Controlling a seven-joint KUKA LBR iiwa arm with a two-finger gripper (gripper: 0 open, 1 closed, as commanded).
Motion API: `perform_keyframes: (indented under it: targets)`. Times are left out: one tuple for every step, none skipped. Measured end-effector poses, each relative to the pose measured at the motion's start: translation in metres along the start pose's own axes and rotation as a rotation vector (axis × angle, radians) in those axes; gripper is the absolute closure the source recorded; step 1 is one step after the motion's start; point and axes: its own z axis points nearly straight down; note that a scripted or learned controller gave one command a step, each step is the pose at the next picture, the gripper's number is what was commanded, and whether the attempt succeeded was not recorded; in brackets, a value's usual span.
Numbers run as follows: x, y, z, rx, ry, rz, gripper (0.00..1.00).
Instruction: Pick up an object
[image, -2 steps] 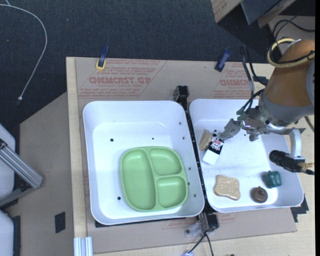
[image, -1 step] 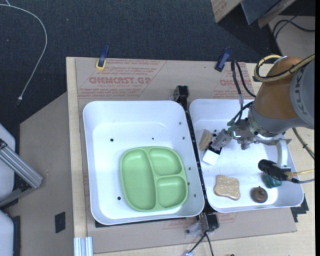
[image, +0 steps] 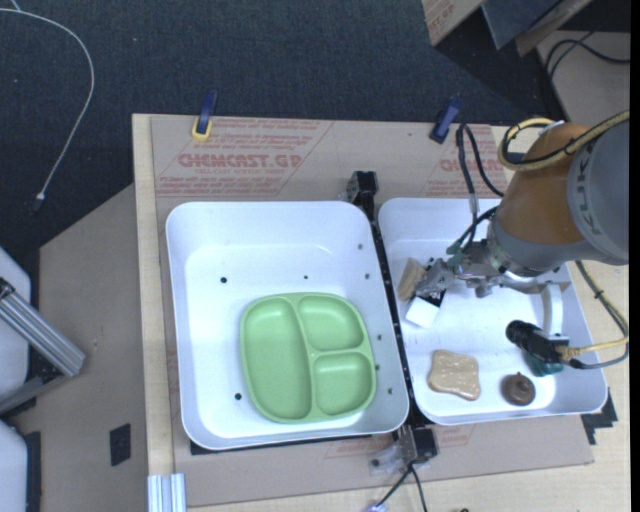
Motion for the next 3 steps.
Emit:
perform_keyframes:
  targets:
    - [0.001, 0.002, -0.01, -0.006, 0.002, 0.002, 1.0]
    - [-0.005, 0.009, -0.056, 0.013, -0.001, 0.001, 1.0]
    - [-0.005, 0.011, -0.109, 0.011, -0.001, 0.001, 1.0]
